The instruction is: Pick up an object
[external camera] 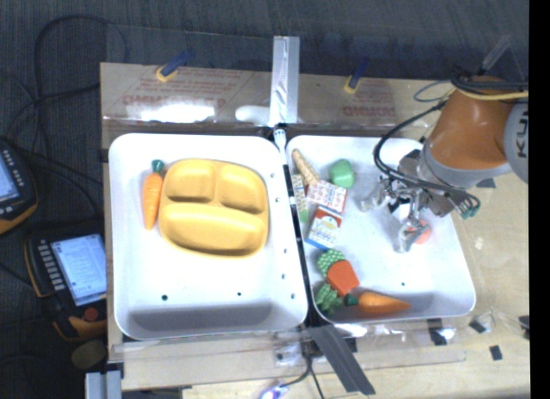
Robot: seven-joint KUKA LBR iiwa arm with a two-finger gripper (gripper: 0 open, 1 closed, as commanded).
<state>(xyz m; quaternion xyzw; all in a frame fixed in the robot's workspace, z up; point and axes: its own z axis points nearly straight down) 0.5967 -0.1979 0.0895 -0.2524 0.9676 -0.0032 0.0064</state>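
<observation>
My gripper (411, 227) hangs low over the right part of the right bin (447, 290), under the orange band of the arm (471, 135). A small red-orange object (420, 234) lies right at the gripper's tip; I cannot tell whether it is held or just resting on the bin floor. Along the bin's left side sit a green ball (342, 172), a cone (302, 165), two small printed cartons (326, 195) (324, 228), a green knobbly piece (330, 260), an orange block (342, 277) and a carrot (378, 303).
The left bin (206, 307) holds a yellow divided plate (213, 206) and a second carrot (152, 197) beside it. Black cables loop off the wrist above the right bin. A metal divider post (284, 79) stands behind the two bins.
</observation>
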